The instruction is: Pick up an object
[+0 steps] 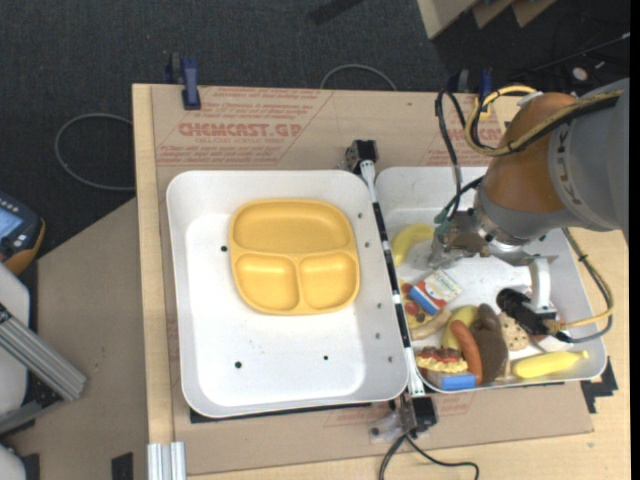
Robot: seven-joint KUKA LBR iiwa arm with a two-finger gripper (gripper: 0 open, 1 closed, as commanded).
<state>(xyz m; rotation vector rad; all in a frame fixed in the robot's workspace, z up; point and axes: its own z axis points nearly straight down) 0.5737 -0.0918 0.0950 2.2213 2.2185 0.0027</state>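
- Yellow fruit (411,240): judged the likeliest object for the pick. It lies in the right bin (420,184), at the far-left part of the floor, close to the wall shared with the left bin (250,353).
- End effector (447,247): down inside the right bin, just beside the fruit on its right. The view does not settle whether they touch, and whether the end effector is apart or together cannot be told. Nothing is seen held.
- Arm (545,168): reaches in over the right bin's far-right corner and hides the floor beneath it.
- Reason for position, as a judgement: the fruit lies apart from the heap, so it offers a cleaner approach than the crowded items.
- Heap, near side of the right bin: one packet (432,293), one sausage (465,346), one brown piece (490,333) and one banana (548,365). Several of them touch or overlap. A few small items at the near-left corner are too jumbled to name.
- Left bin: one plate (295,253) with three compartments.
- Counter (260,118): two bins side by side, and two blue clamps (188,80) on its far edge, presumably there to keep the board from shifting.
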